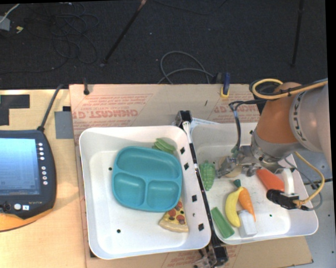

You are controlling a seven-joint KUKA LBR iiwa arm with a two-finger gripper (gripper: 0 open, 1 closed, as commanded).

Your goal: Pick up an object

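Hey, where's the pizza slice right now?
The pizza slice lies in the left bin, near its lower right corner, just below the teal tray.

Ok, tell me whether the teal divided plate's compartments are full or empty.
Empty. All three compartments of the teal plate show bare; the pizza slice lies beside it in the left bin.

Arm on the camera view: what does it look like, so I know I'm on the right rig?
The arm is a thick grey cylinder with a broad orange band above the wrist. A yellow cable loops beside it, dark cables trail along it, and the gripper is dark grey metal.
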